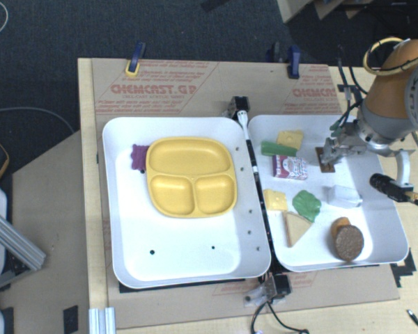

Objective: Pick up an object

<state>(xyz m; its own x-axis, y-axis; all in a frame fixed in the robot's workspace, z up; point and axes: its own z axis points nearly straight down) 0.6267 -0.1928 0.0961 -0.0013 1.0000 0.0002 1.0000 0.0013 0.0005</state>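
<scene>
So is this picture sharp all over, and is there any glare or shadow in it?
In the camera view the yellow tray and left bin look fairly crisp; the white bins are bright but not blown out; soft shadows lie beside the tray; the pincer looks slightly blurred, and small toys in the right bin are soft-edged.

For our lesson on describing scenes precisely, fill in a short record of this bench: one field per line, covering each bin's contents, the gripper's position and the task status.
left bin: yellow divided tray, with a purple item touching its left edge
right bin: green block, pale yellow piece, red-and-white packet, yellow cube, green round-edged piece, yellow wedge, brown round item, small clear item
gripper: over the upper part of the right bin, right of the packet
task status: no object visibly held
</scene>
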